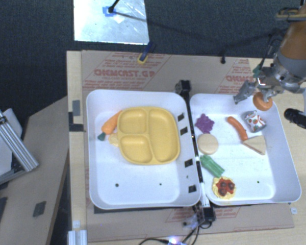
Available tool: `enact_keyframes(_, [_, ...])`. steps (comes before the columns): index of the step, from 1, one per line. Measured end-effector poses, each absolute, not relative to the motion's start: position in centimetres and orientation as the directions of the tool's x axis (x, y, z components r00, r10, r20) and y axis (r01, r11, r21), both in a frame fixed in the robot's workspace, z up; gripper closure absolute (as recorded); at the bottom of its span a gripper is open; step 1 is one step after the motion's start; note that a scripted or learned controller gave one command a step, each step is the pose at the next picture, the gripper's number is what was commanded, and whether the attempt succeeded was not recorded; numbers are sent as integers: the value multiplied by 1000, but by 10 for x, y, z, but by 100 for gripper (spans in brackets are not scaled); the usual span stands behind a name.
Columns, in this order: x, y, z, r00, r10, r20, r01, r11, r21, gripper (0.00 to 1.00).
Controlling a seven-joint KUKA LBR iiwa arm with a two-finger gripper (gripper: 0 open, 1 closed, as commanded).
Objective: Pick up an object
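Observation:
My gripper [256, 92] hangs over the far right corner of the right bin [283, 160], at the end of the grey arm with its orange band. Directly under it is a small orange ball [264, 104], and I cannot tell whether the two touch. Just below the ball lies a red-and-white object [254, 120]. An orange-red sausage [237, 128], a sandwich wedge [255, 146], a purple grape bunch [204, 122], a round cream biscuit [208, 143], a green pickle [212, 165] and a yellow piece topped with red [224, 187] lie spread across the same bin.
The left bin [99, 177] holds a yellow divided plate [145, 135] with a carrot [110, 122] at its left edge. A black divider [189, 137] separates the bins. Black cables run across the dark floor behind the bench.

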State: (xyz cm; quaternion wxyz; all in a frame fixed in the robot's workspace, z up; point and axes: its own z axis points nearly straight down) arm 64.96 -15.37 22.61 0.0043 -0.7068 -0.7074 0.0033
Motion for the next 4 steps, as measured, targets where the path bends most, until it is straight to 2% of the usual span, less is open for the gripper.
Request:
enact_keyframes(1, [652,-153,234,-3,1000,0,1000,3,1,0])
enact_keyframes(2, [644,-159,186,-1,1000,0,1000,1,-2,0])
enact_keyframes(3, [646,-169,135,-1,1000,-1,1000,1,-1,0])
enact_keyframes(4, [651,-168,133,-4,1000,-4,1000,4,18,0])
